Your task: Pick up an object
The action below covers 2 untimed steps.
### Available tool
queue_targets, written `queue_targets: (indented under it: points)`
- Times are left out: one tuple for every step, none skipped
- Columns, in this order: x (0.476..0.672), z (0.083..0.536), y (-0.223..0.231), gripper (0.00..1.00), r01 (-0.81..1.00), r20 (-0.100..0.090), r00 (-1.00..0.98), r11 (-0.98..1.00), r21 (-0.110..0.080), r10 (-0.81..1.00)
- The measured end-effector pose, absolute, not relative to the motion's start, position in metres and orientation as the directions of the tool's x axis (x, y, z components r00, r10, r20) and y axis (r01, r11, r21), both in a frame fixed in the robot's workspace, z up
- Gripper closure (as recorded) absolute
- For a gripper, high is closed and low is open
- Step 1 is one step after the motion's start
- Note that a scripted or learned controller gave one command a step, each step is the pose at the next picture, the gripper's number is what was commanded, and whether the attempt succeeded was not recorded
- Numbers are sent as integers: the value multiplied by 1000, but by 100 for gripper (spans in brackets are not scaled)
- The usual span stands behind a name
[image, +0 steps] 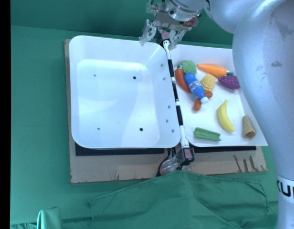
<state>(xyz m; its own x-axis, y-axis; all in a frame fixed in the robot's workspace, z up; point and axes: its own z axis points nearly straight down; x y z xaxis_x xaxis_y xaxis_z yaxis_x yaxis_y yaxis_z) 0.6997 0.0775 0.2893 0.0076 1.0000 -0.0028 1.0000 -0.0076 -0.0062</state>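
While the grey arm with its orange band reaches in from the right of the frame, its two-finger gripper hangs at the top centre, above the far end of the seam between the two shallow white plastic bins. Its jaws look spread, one finger to either side, and nothing shows between them.

The left bin holds nothing to pick; every candidate lies in the right bin, towards the middle right of the frame. A blue plastic bottle with a white cap sits in a tight cluster with a green knobbly toy, a yellow corn cob, a small orange-red carrot and a red piece under it. An orange carrot and purple grapes lie just beyond, nearly touching each other. A yellow banana, a green pod-like vegetable and a tan ice-cream cone lie apart from the others, lower in the bin.

The main risk, as I judge it, is position: a straight descent from here would meet the bin rims or the black-and-white striped rod along the seam. In the cluster, the jaws could land on two toys at once or nudge one aside, and the rounded bottle could squirt out of a pinch. The isolated banana or pod looks the safer target.
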Motion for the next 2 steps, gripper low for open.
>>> queue_targets:
  points:
    - [701,322,102,0,1000,2,0,0,7,1000]
    - [701,313,55,0,1000,0,5,-5,2,1000]
